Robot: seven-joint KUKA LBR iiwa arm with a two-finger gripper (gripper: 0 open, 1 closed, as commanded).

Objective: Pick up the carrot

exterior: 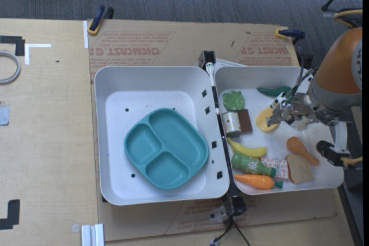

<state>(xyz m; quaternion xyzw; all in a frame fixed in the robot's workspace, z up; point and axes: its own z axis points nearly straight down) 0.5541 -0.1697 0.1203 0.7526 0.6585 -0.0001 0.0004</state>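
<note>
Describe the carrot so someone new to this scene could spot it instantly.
Of the two white bins, take the right bin, the one crowded with toy food rather than the one holding the teal plate. Go to its near edge, at the left corner: the carrot lies there on its side. It is the orange tapered piece with a green tip, just below the green bottle and the yellow banana.

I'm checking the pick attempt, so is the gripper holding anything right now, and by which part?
Cannot be told. The gripper hangs over the right bin beside a yellow piece; the carrot lies apart at the bin's near edge, so it is not held.
</note>
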